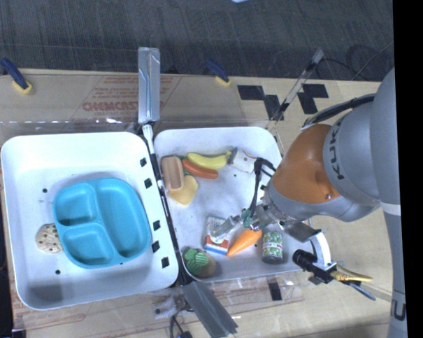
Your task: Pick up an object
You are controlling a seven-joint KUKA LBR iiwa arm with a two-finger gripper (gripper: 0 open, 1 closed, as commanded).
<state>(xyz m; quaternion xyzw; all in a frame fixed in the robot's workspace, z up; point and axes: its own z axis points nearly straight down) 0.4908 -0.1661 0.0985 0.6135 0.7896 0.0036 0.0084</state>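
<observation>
The right bin [217, 138] holds several toy foods. A yellow banana [205, 159] lies at the back above a red sausage [201, 172], with a tan bread roll [172, 173] and a pale yellow piece [185, 192] to their left. Nearer the front lie a red-and-white carton [218, 236], an orange carrot [243, 242], a small green-labelled can [272, 245] and a green leafy item [198, 260]. My gripper [251, 216] reaches in from the right, low over the bin. It sits just above the carrot's top and the carton. The orange wrist band [304, 173] hides the bin's right wall.
The left bin [22, 159] holds a blue divided tray [102, 220] and a cookie [47, 238] at its left side. A metal bar [148, 83] stands at the back between the bins. Clamps and cables lie at the bench's front right.
</observation>
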